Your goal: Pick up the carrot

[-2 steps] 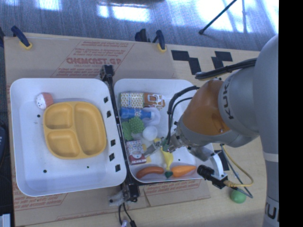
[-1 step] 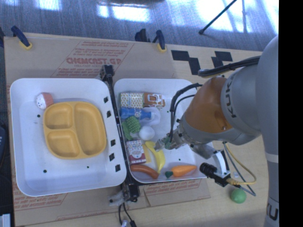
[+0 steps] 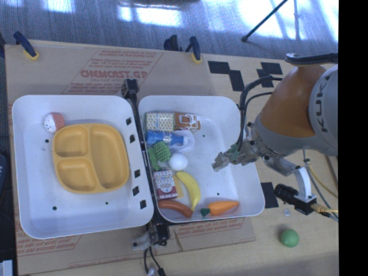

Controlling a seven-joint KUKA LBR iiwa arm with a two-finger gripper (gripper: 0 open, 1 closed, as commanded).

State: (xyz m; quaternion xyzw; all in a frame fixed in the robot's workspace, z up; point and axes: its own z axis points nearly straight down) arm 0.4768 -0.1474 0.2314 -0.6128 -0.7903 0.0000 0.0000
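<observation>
The orange carrot (image 3: 221,207) with a green stem end lies flat in the right bin (image 3: 230,109), against its front wall near the front right corner. My gripper (image 3: 222,161) hangs over the right side of that bin, up and slightly left of the carrot in the view and apart from it. Nothing shows between its fingers. I cannot make out from this angle how far apart the fingers stand.
Along the right bin's left side lie a banana (image 3: 190,188), a sausage (image 3: 175,208), a white ball (image 3: 177,163), a green item (image 3: 160,152), small boxes and a blue bottle. The left bin holds a yellow divided plate (image 3: 90,157). A green ball (image 3: 289,237) sits on the bench outside.
</observation>
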